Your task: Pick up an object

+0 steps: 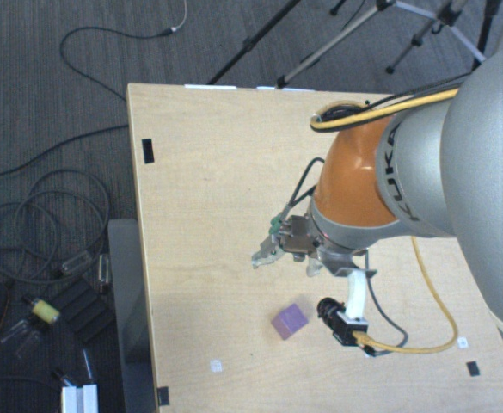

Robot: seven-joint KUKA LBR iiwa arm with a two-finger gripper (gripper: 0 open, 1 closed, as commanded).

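Note:
A small purple block (290,320) lies flat on the pale wooden bench top (208,196), near the front edge. My gripper (290,261) hangs over the bench a little beyond the block, under the orange wrist band (354,179). Its two metal fingers (264,255) stand apart with nothing between them. The block is separate from the gripper and untouched.
A yellow cable (410,344) and a black connector (337,317) dangle from the wrist just right of the block. Black tape marks (148,151) sit near the bench's edges. Loose cables (36,222) and gear lie on the floor to the left.

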